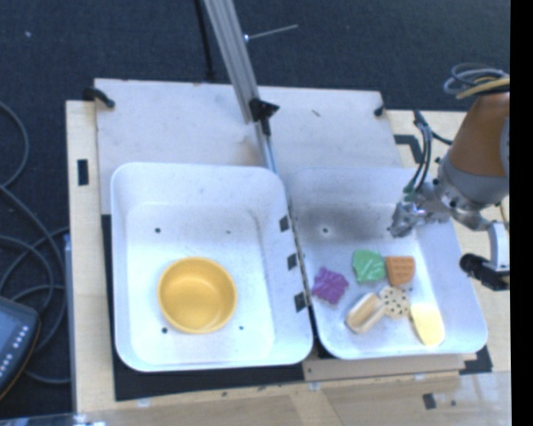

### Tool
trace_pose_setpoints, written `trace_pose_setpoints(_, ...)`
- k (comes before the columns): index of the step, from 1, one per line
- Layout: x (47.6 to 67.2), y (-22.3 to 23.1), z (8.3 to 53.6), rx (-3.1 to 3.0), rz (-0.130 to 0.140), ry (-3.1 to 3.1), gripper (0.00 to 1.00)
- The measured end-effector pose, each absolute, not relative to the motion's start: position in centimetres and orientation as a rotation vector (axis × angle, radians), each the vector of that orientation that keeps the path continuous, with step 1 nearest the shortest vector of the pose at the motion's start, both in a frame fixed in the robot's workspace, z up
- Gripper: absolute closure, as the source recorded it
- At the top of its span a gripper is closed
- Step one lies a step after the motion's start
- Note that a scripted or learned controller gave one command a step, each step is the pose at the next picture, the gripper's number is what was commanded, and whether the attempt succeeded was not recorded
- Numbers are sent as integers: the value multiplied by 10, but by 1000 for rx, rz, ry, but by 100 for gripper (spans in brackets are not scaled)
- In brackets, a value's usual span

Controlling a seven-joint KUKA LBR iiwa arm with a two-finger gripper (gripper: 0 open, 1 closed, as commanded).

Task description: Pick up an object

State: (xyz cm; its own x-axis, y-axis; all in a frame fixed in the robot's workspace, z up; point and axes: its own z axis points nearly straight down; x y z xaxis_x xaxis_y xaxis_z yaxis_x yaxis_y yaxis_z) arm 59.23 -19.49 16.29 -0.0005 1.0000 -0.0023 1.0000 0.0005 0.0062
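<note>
The right bin (338,211) holds several small items near its front. They are a purple piece (330,284), a green piece (368,264), an orange block (401,270), a tan cylinder (364,312), a brown dotted piece (393,302) and a yellow piece (426,324). My gripper (404,221) hangs over the right bin's right middle. It is a little behind and to the right of the green piece and apart from all the items. I see nothing in it.
A yellow bowl (197,294) sits in the left bin (142,193). A slanted metal post (235,51) rises behind the bins. The arm's grey and orange body (478,153) stands over the right bin's right rim. Cables lie on the floor at the left.
</note>
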Motion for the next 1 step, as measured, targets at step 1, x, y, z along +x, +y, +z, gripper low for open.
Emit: trace_pose_setpoints(1,594,-197,218,2212,6,2219,100)
